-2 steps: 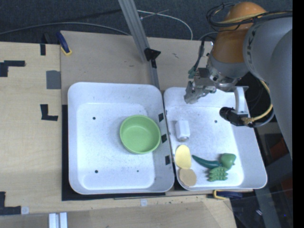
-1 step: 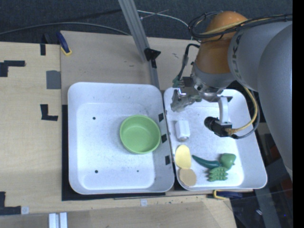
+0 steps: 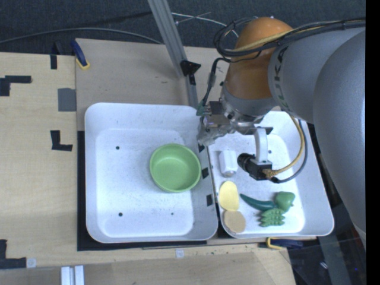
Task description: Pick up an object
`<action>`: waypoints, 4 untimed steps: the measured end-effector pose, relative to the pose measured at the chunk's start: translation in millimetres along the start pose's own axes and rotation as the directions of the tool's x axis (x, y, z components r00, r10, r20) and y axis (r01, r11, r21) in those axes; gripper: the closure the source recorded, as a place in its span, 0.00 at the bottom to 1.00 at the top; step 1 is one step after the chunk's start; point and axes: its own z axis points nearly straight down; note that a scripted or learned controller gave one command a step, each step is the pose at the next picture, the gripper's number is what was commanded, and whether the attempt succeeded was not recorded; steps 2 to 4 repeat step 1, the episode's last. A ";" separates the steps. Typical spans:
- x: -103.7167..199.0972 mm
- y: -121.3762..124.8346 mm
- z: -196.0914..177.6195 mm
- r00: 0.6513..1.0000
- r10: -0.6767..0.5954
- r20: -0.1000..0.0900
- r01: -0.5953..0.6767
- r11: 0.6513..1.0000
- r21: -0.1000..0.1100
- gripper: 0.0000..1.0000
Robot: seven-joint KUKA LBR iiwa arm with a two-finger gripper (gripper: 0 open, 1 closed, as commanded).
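We count 2 white bins: the left bin holds 1 green bowl, and the right bin holds 1 small white cylinder, 1 pale yellow piece, 1 tan round piece, 1 dark green pepper-like toy and 1 spiky green toy. The gripper hangs over the bins' shared wall, just above the white cylinder; we cannot tell its state. A cable loops nearby.
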 end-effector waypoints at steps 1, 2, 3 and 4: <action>52.4 -25.8 -9.8 1.000 -0.001 0.000 0.001 1.000 0.001 1.00; 52.4 -25.8 -9.8 1.000 -0.001 0.000 0.001 1.000 0.001 1.00; 52.4 -25.8 -9.8 1.000 -0.001 0.000 0.001 1.000 0.001 1.00; 52.4 -25.8 -9.8 1.000 -0.001 0.000 0.001 1.000 0.001 1.00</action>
